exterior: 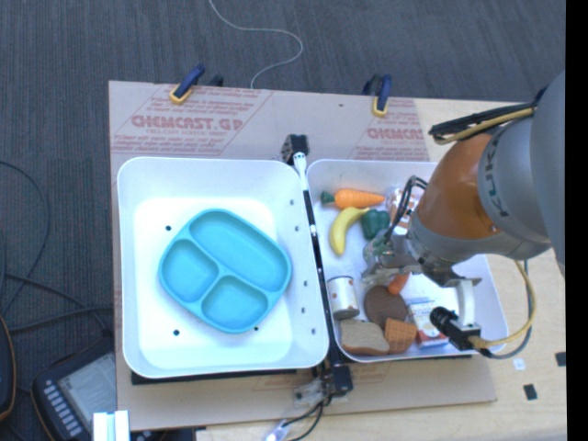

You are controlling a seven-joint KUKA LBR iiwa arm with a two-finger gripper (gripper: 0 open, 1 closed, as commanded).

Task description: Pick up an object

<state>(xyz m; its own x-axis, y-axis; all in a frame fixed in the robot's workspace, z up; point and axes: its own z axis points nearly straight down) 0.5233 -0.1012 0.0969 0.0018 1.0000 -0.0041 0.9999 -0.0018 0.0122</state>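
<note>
Gripper [381, 263]: hung low in the right bin [496, 315], centre-right of frame, under the orange-banded wrist; whether it gripped anything could not be told. Nearest items: brown round piece [384, 304] just below it, green piece [374, 223] just above. Banana [342, 229]: up-left, long axis near vertical. Carrot [358, 197]: further up, lying crosswise.

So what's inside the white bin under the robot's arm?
In the right bin: a carrot, banana, small can and bread slice. The arm covers the rest.
</note>
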